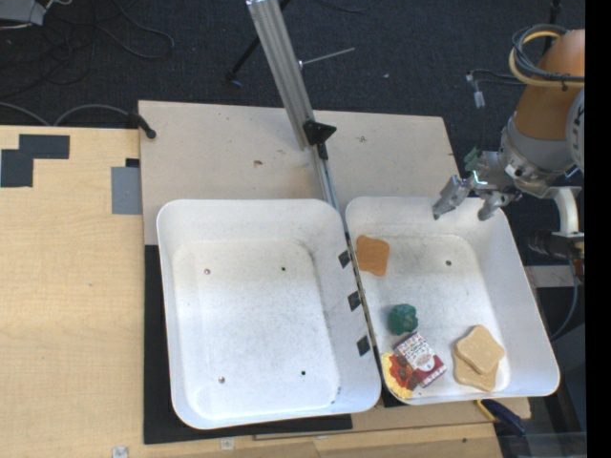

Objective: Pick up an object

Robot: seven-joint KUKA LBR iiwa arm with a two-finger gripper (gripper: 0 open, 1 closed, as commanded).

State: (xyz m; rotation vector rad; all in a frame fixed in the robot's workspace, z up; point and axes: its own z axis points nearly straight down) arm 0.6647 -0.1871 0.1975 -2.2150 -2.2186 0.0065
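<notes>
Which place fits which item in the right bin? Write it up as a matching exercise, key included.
Items:
1. orange piece
2. green lump
3. red-and-white packet
4. tan bread-shaped block

Places:
A. near edge of the bin, by the divider
B. near right corner
C. far left, against the divider
D. middle of the left side

Pairs: 1-C, 2-D, 3-A, 4-B

The right bin (496, 256) holds four objects (403, 319); the gripper (468, 198) hangs over its far edge.
</notes>
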